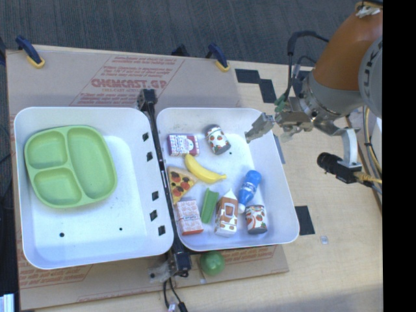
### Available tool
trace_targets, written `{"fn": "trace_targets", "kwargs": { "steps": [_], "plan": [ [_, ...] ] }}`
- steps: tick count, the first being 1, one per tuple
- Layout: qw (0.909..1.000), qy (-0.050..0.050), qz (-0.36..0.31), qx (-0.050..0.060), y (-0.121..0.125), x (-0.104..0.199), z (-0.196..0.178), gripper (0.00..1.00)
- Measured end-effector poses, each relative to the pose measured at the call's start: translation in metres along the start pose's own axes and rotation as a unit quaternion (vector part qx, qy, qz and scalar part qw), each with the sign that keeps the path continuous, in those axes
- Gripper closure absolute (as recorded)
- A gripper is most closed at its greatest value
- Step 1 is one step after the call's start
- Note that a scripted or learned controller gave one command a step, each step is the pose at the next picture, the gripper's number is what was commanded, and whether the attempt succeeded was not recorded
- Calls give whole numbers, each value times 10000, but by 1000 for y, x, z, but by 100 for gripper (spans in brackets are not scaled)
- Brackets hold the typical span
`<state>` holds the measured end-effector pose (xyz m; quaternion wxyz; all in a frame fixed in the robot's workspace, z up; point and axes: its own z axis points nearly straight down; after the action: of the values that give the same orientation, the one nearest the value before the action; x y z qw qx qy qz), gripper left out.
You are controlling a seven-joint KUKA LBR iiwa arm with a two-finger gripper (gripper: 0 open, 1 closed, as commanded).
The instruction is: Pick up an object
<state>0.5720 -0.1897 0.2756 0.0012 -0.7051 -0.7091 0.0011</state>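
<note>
Here, two shallow white bins side by side on a cardboard sheet [130, 77] atop the bench.

Left bin [84, 239]: one green divided plate [70, 166], three compartments, lying flat in the upper left part.

Right bin [276, 200], contents:
- small purple-and-white carton [182, 143], upper left, lying flat
- small round can with printed label [218, 140], just right of the carton
- banana [201, 169], below the carton and can, lying at a slant
- pizza slice toy [180, 182], at the left wall, just below the banana's left end
- red-and-white box [188, 216], lower left
- green stick-shaped item [209, 205], between the box and the bottle
- white bottle with red label [227, 216], lower middle
- blue bottle [249, 186], lying tilted, right of middle
- red-labelled can [256, 219], lower right, just below the blue bottle

Outside the bins: green round fruit [211, 262] on the cardboard, just below the right bin's lower edge.

Gripper [257, 130]: above the right bin's upper right corner, pointing left and downward. Well apart from the round can, the nearest item. Nothing between the fingers. Degree of finger opening: cannot tell from this angle.
</note>
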Motion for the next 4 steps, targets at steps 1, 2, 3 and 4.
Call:
{"fn": "trace_targets", "kwargs": {
  "steps": [1, 2, 3, 4],
  "plan": [
    [10000, 6, -13, 24, 58, -20, 138, 0],
    [10000, 6, -7, 9, 80, 6, 183, 0],
    [10000, 7, -26, 15, 80, 7, 173, 100],
    [10000, 8, -8, -21, 66, 101, 65, 100]
  ]
}}
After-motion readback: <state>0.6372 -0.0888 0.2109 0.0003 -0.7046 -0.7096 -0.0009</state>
